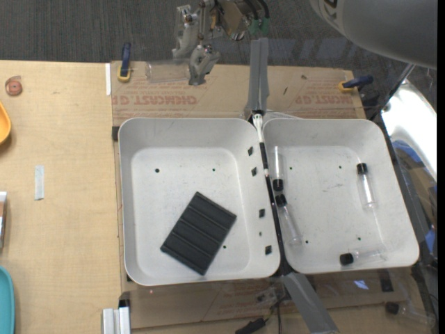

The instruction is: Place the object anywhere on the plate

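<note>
I judge this the opening step: nothing is picked yet. My gripper [197,72] hangs beyond the far rim of the shallow white plastic left bin [132,207], over the cardboard; whether its fingers are parted or closed I cannot tell. The flat black ribbed rectangular plate [199,232] lies askew on that bin's floor, matte and grooved. The objects (clear plastic tubes with black caps [364,184]) sit right of that bin, in the neighbouring bin. Next I must reach there and take one.
</note>
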Available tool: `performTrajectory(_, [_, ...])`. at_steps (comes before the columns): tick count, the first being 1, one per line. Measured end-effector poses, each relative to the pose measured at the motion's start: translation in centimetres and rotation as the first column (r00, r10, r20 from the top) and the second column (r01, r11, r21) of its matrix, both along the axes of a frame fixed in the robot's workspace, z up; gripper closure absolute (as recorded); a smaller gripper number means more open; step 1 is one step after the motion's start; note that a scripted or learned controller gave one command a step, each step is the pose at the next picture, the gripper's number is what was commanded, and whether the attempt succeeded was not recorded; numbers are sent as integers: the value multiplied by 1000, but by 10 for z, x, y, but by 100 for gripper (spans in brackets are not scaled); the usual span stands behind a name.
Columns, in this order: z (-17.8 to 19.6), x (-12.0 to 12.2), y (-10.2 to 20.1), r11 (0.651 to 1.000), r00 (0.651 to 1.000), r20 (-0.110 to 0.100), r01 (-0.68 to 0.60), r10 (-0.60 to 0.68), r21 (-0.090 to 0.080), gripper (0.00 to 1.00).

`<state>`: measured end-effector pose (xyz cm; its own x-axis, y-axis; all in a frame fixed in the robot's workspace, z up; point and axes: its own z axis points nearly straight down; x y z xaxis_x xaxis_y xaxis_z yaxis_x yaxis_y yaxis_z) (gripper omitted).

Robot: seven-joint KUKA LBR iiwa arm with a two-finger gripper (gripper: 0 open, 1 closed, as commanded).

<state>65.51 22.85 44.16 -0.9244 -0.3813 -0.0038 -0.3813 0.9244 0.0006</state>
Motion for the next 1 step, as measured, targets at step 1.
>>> performTrajectory(1, [9, 2, -1, 1000, 1000, 3, 5, -5, 2, 100])
